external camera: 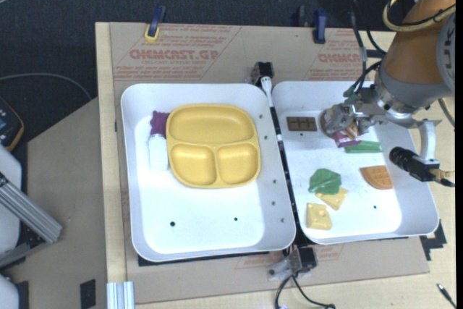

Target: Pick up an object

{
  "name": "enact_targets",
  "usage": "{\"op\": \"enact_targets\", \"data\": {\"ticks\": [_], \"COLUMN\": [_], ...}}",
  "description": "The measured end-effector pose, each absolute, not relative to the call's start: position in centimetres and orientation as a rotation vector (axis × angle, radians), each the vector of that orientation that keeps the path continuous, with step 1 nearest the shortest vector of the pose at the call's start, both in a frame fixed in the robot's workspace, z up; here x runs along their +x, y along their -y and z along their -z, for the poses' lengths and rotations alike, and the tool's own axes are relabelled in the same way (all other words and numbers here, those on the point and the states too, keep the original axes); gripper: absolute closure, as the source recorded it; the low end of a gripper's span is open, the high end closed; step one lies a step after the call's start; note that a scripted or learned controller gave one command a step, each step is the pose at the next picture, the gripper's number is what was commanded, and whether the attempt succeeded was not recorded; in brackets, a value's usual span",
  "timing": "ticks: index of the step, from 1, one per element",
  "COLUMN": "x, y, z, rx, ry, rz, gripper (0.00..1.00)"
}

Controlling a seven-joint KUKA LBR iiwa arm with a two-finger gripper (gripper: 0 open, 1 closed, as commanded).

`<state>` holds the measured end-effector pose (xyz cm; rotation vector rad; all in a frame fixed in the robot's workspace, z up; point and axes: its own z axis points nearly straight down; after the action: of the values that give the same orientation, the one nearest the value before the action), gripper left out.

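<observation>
While arm reaches from right, gripper (340, 123) hangs low over right bin (412, 221), above small pink-green piece (359, 146); open or closed, cannot tell. Green toy (325, 180), yellow blocks (319, 216) nearby. Yellow tray (213, 144) in left bin (202, 235).

Arm over the right bin, yellow tray in the left

The gripper (341, 124) hangs low in the right bin (405, 224) above a green strip (362, 147), possibly touching it; a divided yellow tray (213, 143) fills much of the left bin (195, 228).
</observation>
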<state>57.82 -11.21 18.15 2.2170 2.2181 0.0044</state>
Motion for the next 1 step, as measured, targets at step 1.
{"op": "enact_targets", "data": {"ticks": [1], "x": [57.97], "y": [11.22], "z": [-22.80], "rx": [2.215], "ry": [-2.218], "rz": [-0.006], "gripper": [1.00]}}
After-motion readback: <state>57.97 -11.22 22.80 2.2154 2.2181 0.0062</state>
